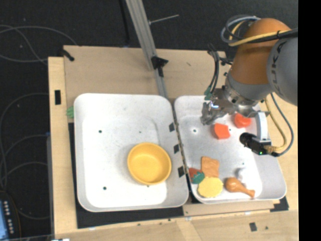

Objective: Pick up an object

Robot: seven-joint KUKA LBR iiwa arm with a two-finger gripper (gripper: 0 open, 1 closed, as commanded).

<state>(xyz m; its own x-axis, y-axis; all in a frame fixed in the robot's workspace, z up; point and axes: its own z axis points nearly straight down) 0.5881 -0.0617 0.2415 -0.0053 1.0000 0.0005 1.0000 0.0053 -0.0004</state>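
The orange block (221,130) sits in the right bin (266,185), just beside the gripper (210,113). Can't tell the jaw state; a descent here probably misses it.

Wood bench (115,69) w/ 2 white bins side by side: left bin (100,114) toward bench's left edge, right bin (271,177) at right edge. Black mat (130,216) under bins near front edge.
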